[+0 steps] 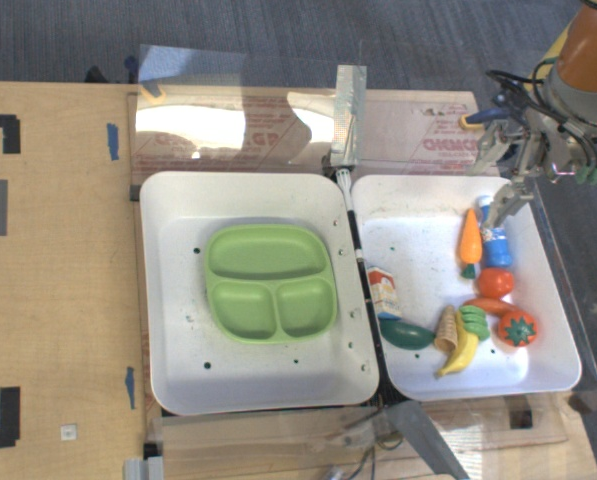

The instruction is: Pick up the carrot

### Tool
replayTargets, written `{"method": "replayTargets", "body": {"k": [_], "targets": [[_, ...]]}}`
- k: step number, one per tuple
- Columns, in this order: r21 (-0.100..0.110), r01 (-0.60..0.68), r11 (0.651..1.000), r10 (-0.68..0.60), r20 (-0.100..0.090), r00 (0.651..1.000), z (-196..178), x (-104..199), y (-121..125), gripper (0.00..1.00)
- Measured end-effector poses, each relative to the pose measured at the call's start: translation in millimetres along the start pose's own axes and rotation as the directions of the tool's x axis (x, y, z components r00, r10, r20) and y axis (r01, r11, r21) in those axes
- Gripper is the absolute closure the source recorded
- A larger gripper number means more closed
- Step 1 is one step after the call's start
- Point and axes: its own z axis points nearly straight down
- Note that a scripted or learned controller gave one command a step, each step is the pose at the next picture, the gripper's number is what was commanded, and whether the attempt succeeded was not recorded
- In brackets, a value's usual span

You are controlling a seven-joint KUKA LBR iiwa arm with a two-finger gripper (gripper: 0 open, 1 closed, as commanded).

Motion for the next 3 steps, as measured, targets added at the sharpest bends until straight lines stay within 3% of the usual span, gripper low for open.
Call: {"method": "replayTargets", "body": {"k": [1,2,3], "targets": [[-0.004,-0.048,0.999,0.048,-0.013,0.999,97,-20,0,0.0],[0.001,-0.043,0.999,0.043,0.006,0.999,169,-11,-5,0.0],[0.0,-0.147,0.989,0.147,0.001,0.989,181,-20,-71,0.0]]}}
